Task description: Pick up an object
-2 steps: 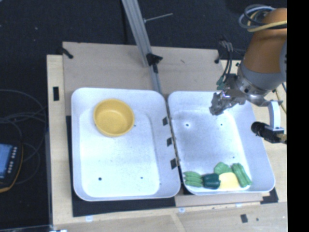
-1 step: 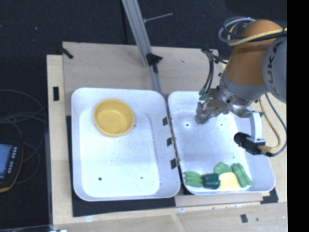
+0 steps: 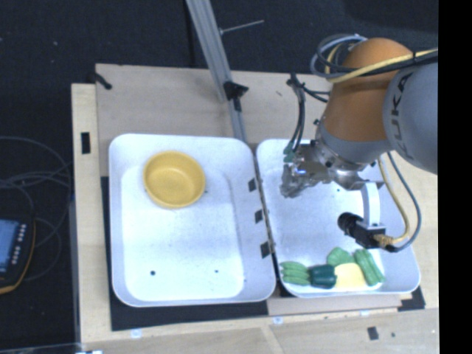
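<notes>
A yellow bowl (image 3: 174, 179) sits in the upper left of the left bin (image 3: 147, 286). Several small green objects (image 3: 295, 272) and a yellow piece (image 3: 349, 276) lie clustered along the front edge of the right bin (image 3: 310, 231). My gripper (image 3: 293, 184) hangs over the upper left part of the right bin, well behind the cluster, with nothing visible between its fingers. The view from above hides how the fingers stand.
A grey metal post (image 3: 214, 54) slants across the bench behind the bins. A black fitting with a yellow cable (image 3: 361, 231) hangs from the arm over the right bin. A handheld pendant (image 3: 13, 251) lies off the bench at far left.
</notes>
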Robot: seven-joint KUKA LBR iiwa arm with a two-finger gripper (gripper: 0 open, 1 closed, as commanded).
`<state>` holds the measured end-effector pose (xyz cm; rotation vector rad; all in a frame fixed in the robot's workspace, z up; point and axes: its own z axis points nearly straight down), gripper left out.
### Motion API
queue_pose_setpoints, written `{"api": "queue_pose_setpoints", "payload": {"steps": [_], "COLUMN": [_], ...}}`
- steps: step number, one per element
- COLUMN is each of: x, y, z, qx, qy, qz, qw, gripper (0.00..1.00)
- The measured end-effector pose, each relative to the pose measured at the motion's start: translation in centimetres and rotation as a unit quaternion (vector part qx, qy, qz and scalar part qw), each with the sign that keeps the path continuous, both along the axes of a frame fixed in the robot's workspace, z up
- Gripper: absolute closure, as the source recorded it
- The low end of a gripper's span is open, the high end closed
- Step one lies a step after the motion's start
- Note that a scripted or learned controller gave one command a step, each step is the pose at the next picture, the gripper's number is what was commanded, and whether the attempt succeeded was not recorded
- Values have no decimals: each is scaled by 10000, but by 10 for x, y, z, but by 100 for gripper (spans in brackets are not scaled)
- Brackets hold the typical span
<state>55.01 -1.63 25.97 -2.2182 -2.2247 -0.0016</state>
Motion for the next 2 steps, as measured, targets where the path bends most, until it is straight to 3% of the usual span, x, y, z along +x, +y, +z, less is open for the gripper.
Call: {"api": "queue_pose_setpoints", "payload": {"steps": [1,2], "x": [-21,-34], "y": [39,97], "z": [-10,-21], "qx": [-1,1], "qy": [4,4], "qz": [-2,7], "qw": [10000,10000], "gripper": [100,100]}}
